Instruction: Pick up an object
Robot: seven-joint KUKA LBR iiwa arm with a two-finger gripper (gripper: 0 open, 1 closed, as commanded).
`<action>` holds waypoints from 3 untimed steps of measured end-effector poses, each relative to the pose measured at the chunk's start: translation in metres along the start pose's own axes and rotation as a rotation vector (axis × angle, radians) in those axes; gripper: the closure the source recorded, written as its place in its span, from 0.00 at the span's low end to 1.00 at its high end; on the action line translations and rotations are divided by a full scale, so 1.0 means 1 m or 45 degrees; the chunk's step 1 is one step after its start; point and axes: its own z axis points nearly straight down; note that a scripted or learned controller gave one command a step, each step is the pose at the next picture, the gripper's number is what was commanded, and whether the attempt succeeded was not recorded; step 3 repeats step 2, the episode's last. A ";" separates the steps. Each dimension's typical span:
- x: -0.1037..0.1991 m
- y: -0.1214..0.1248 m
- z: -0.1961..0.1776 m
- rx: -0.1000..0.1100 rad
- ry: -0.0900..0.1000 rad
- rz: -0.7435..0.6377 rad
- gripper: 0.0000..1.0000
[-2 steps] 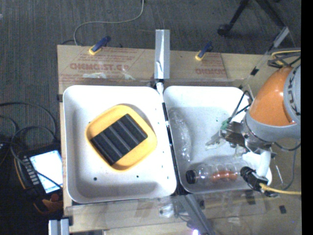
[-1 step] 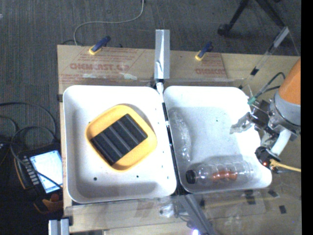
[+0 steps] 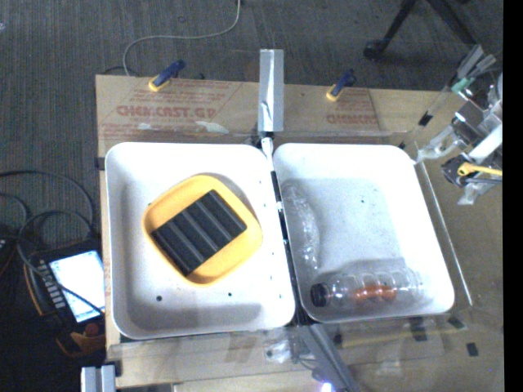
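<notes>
Hanging at the far right edge of the camera view, the gripper sits outside both bins, just past the right rim of the right bin; whether it is wide or narrow cannot be told from this blurred, partial view, and nothing is seen held in it. Below and to the left of the gripper, a clear plastic bottle with a dark cap lies on its side along the near wall of the right bin. A second clear plastic piece lies farther left of the gripper, against that bin's left wall. Well to the gripper's left, in the left bin, rests a yellow object with black ridges, turned at a slant on the bin floor.
</notes>
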 end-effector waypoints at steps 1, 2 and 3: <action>-0.024 -0.049 0.121 0.009 0.000 0.056 0.00; -0.025 -0.049 0.113 0.011 -0.006 0.055 1.00; -0.025 -0.049 0.113 0.011 -0.006 0.055 1.00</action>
